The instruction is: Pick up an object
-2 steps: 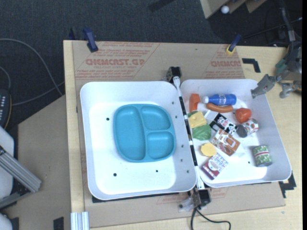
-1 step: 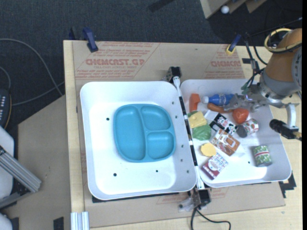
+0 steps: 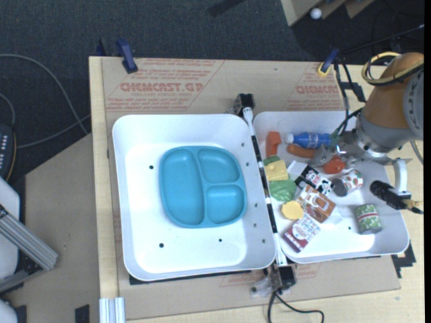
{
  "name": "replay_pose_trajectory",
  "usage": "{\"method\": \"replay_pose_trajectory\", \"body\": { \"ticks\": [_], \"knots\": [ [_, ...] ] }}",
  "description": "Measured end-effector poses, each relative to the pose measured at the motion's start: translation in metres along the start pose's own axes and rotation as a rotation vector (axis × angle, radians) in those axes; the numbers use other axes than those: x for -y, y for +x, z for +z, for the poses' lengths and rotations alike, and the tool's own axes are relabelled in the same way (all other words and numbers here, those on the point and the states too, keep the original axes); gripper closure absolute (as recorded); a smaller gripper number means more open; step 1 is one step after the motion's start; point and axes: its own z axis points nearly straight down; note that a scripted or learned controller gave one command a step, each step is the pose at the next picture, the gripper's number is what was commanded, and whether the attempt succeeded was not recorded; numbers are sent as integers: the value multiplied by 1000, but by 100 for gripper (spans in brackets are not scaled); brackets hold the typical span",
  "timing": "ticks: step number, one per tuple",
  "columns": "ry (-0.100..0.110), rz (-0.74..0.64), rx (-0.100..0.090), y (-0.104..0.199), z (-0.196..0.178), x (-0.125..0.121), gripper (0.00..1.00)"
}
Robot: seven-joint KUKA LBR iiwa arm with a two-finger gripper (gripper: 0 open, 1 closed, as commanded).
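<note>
Camera view puts our claw low in the right white bin, over an orange-red toy; we cannot tell its grip. Leftward, a blue sectioned plastic plate lies in the left white bin.

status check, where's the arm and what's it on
Gripper low in right bin, among the pile near blue bottle. Nothing seen held. Blue tray sits in left bin.

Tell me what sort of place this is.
Probably a robotics lab's picking bench: two white bins clamped to a board, a grey and orange arm, and small grocery-like items such as a blue bottle.
</note>
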Motion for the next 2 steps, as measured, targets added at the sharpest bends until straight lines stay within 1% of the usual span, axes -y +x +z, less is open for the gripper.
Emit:
{"method": "replay_pose_trajectory", "body": {
  "ticks": [1,2],
  "knots": [
    [-3,-1,1,13,0,-18,0],
    [-4,-1,2,13,-10,-19,100]
  ]
}}
